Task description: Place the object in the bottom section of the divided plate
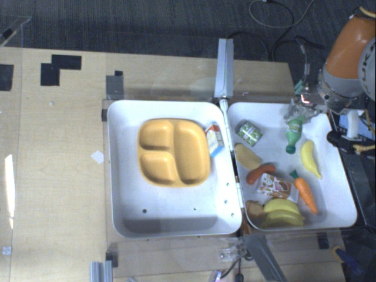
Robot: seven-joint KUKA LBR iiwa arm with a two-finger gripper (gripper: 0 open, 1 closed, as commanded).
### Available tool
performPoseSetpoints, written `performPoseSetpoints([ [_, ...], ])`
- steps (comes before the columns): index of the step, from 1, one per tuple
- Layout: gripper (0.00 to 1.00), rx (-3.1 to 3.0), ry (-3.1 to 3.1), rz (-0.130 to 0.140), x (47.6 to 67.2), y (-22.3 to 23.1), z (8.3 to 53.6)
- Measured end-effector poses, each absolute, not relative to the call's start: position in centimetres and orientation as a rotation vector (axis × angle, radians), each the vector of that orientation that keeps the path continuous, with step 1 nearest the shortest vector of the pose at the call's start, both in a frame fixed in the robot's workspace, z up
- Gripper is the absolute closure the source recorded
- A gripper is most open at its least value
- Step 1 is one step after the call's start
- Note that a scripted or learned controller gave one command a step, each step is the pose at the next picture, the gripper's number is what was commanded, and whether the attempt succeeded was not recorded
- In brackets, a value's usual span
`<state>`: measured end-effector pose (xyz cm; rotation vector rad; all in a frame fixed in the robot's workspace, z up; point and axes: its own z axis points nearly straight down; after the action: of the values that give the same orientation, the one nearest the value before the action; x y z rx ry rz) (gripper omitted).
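- Camera view: gripper (301, 111) sits over the right bin's (343, 184) top edge, right above a green bottle (292, 135); whether it grips anything I cannot tell
- Yellow divided plate (174, 151) rests in the left bin (123, 175)

the grey arm (352, 51) enters from the upper right, its orange band broad and rounded above the wrist. the wrist bends down and to the left, ending in the pincer (302, 106), which hangs low at the upper right of the view. its tips are small and blurred, so their spread is unclear.
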<state>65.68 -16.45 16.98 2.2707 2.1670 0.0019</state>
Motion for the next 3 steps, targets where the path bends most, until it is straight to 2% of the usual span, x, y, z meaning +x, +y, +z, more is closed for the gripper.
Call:
performPoseSetpoints([
  [1, 1.00, 2.169, 2.268, 0.005, 65.2, -6.4, 21.6],
  [2, 1.00, 1.865, 2.523, 0.006, 67.0, 2.8, 26.5],
  [3, 1.00, 1.819, 2.560, 0.004, 67.0, 10.5, 23.1],
])
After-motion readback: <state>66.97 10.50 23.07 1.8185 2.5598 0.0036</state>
